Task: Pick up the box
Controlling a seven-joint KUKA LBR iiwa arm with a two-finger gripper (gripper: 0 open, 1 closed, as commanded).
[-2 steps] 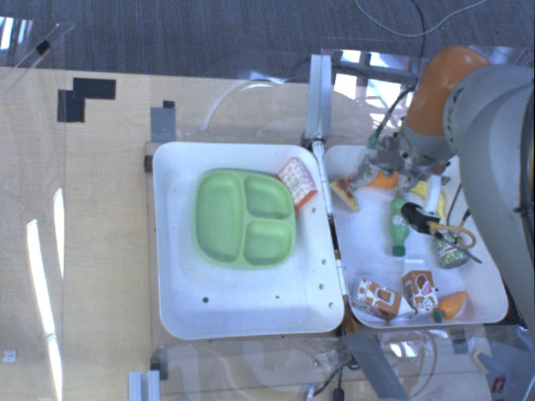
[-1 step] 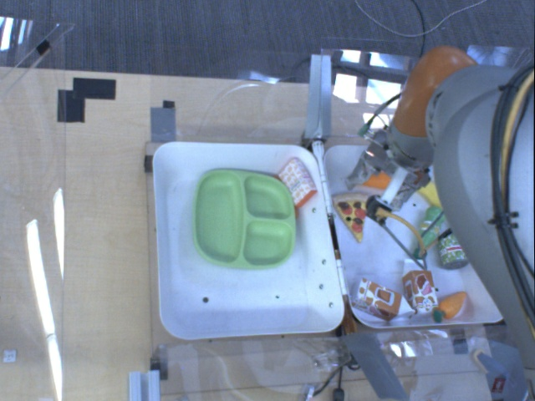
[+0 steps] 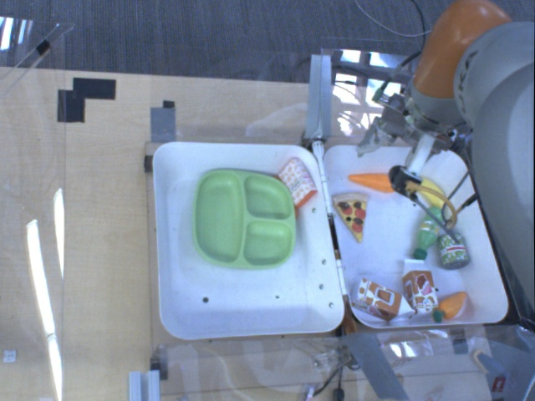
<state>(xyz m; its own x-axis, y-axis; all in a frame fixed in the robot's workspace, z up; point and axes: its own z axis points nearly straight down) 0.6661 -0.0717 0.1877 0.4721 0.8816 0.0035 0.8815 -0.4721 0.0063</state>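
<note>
Tool (image 3: 378, 136) over right white bin's (image 3: 384, 245) far edge; opening cannot be told.
Red-and-white patterned box (image 3: 297, 180) leans at left white bin's (image 3: 175, 261) right wall, beside green sectioned plastic plate (image 3: 221, 215).

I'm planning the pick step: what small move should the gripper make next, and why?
Probably move the gripper left over the divider and down toward the red-and-white box. The gripper hangs over the right bin's far corner; that box, beside the green plate in the left bin, looks closer than the brown cartons by the right bin's near edge.
</note>
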